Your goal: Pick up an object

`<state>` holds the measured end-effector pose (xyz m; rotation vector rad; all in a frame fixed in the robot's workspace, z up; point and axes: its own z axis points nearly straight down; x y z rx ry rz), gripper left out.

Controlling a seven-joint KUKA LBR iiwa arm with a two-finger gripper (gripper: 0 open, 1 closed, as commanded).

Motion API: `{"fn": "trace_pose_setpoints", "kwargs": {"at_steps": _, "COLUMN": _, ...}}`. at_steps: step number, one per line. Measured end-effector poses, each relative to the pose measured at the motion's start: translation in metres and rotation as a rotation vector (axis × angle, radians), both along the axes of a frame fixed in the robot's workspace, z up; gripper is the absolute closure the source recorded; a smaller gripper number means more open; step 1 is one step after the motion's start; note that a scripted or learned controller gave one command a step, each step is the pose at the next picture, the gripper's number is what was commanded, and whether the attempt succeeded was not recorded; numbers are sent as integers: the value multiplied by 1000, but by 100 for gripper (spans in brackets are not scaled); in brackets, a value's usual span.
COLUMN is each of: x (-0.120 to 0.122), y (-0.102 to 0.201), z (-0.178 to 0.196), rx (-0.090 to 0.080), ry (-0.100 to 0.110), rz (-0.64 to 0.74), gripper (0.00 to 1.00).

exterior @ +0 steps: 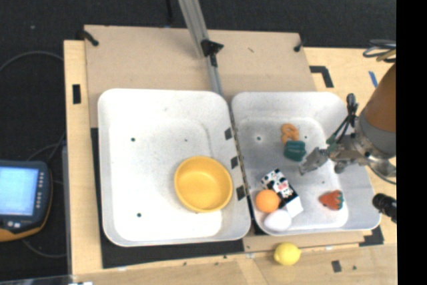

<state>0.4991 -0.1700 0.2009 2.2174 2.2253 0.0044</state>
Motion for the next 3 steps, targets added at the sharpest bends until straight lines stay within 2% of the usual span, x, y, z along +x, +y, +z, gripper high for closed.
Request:
{"fn": "trace_pose_setpoints", "kwargs": {"at_steps": 1, "x": 0, "y": 0, "z": 0, "rx": -1, "ry": 0, "rz": -2, "gripper": 0}}
{"fn": "trace_pose_setpoints", "kwargs": {"at_steps": 2, "x": -3, "y": 0, "z": -61, "rx": -4, "ry": 2, "rz": -5, "gripper": 0}}
{"fn": "trace_pose_setpoints", "kwargs": {"at_steps": 3, "x": 1, "y": -3, "z": -80, "rx": -8, "ry": -10, "rz": -2, "gripper": 0}}
